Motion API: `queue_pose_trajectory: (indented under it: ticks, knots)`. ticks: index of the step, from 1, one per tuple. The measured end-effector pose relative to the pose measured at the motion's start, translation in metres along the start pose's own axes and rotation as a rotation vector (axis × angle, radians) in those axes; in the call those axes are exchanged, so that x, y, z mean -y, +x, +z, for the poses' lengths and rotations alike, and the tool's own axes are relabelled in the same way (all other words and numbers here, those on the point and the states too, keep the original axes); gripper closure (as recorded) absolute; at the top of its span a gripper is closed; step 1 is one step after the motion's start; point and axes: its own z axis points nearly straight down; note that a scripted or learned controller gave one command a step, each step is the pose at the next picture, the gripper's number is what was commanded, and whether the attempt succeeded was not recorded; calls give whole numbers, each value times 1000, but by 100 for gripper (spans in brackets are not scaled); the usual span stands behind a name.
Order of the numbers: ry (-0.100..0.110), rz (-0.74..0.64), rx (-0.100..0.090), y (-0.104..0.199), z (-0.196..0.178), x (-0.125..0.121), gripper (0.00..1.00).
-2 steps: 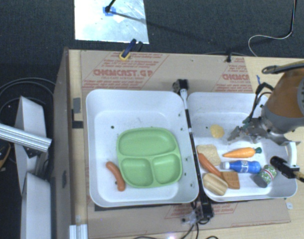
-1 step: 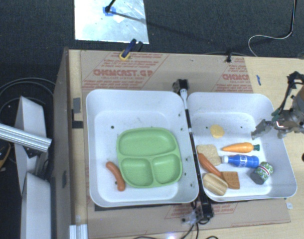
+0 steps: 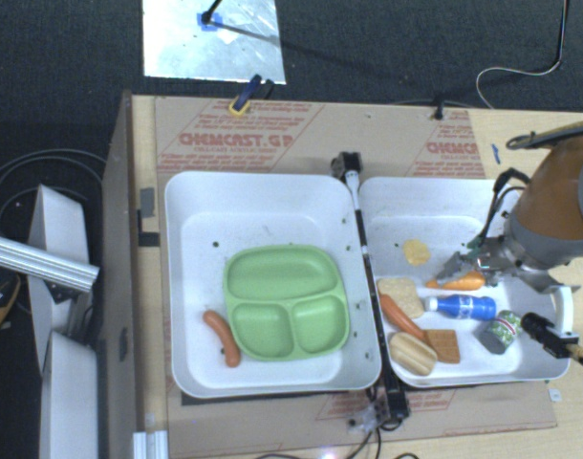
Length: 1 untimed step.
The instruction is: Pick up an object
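where green tray (image 3: 286, 299) sits, sausage (image 3: 222, 338) beside; carrot (image 3: 464, 281) seemingly opposite.

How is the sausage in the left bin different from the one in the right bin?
The left sausage lies alone on the white floor beside the green tray; the right sausage is crowded, touching bread and a bun. The left one curves slightly; the right one looks straighter. Both are orange-red and lie flat.

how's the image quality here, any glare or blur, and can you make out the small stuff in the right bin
In the camera view, lighting is even and soft with faint shadows; the shiny sheet on the floor throws bright glare; the picture is slightly soft and grainy, so the blue-and-white tube and small can show no readable print; the gripper over the carrot is blurred, fingers indistinct.
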Motion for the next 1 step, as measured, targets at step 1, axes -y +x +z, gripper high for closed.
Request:
queue_pose_trajectory:
  ticks: [1]
  knots:
    - [7,-1,-3,-34,14,17,0]
